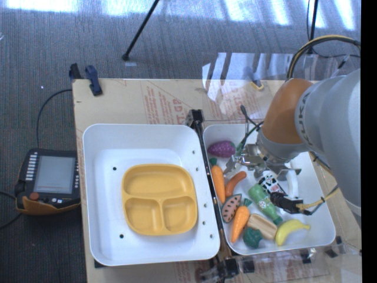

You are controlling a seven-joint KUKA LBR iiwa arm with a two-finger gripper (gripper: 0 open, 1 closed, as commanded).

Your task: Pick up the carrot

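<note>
From my end, left bin (100, 158) has the yellow divided tray (159, 198). In the right bin (321, 214), a carrot (218, 183) lies by the left wall; the gripper (250, 157) hovers just right of it, and I can't tell its grip. Grey carpet (70, 40) around the bench.

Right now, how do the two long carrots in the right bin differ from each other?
The upper carrot lies against the bin's left wall, running nearly straight up and down the view; the lower carrot sits nearer the bin's front and leans, its tip pointing down-left. The lower carrot looks thicker at its top; the upper one looks slimmer. Both are orange, tapered, and lie apart from the pincer.
</note>
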